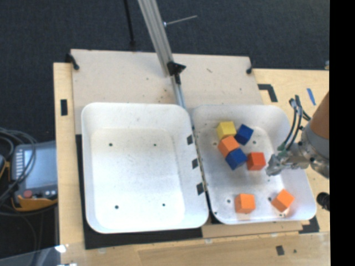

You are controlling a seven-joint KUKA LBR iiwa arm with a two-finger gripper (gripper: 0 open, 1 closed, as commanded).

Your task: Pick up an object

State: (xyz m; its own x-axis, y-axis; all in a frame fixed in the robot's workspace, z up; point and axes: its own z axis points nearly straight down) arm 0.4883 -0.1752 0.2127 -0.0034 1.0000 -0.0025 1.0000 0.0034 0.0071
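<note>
White bins (138,112); yellow cube (226,129); blue cubes (244,133); orange cubes (244,203); black floor (55,21).

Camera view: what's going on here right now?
A grey arm reaches in from the right over the right-hand bin, which holds a cluster of cubes: a yellow cube, two blue cubes, and orange cubes. Two more orange cubes sit apart near the front. The pincer is just right of the cluster, beside an orange cube, with nothing visibly held. The left bin has no cubes.
</note>
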